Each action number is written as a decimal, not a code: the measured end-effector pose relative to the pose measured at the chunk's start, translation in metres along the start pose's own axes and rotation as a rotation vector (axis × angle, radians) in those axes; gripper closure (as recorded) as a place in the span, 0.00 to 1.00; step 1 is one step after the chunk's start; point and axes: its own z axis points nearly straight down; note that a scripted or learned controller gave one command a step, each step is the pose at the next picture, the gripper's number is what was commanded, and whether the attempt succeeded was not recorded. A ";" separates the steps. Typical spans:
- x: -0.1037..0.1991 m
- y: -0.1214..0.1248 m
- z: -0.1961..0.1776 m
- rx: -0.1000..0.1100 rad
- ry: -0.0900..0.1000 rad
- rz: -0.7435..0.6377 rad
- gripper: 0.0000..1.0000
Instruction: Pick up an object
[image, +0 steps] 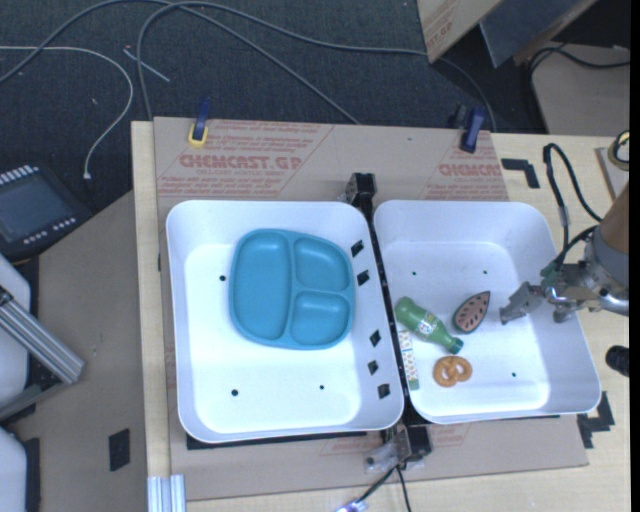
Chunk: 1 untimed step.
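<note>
Presently the gripper (524, 303) hangs over the right bin (520, 225) with fingers spread and nothing between them, just right of a brown oval object (472, 312), with a green bottle (428, 325) and pretzel (452, 372) further left.

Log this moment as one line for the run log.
task: pick up an object | tool: over right bin, holding nothing | right bin: bottle, pretzel, brown brush | left bin: blue plate
</note>
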 end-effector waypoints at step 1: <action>-0.001 -0.002 0.043 0.000 0.000 0.001 0.00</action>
